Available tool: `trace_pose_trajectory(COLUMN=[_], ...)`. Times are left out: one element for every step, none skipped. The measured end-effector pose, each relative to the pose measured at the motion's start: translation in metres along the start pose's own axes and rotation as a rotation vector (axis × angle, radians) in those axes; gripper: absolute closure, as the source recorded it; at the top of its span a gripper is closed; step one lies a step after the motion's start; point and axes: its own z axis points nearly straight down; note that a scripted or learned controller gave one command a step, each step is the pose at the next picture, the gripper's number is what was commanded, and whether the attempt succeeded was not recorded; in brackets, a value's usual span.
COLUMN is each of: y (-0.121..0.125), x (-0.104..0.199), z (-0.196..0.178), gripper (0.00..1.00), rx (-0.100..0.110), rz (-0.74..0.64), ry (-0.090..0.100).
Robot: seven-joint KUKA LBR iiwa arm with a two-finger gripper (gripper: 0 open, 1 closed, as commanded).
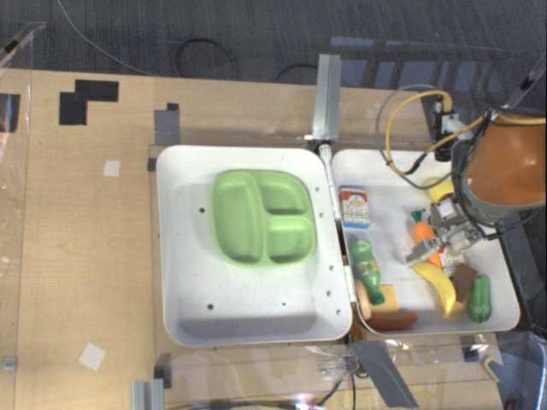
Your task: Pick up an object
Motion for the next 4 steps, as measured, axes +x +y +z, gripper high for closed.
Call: trace_pose_trajectory(y=[-0.037, -0.003, -0.007, -0.007], x=[-0.034, -0.056, -0.075, -0.074], z=[0.0, -0.002, -0.003, -0.003], gripper=[0.0, 0.0, 0.0, 0.0], rx=[-0.002, 0.01, 0.003, 0.005], rz=[-0.13, -0.045, -0.034, 0.003], ry=[0.001, 0.002, 0.015, 0.015])
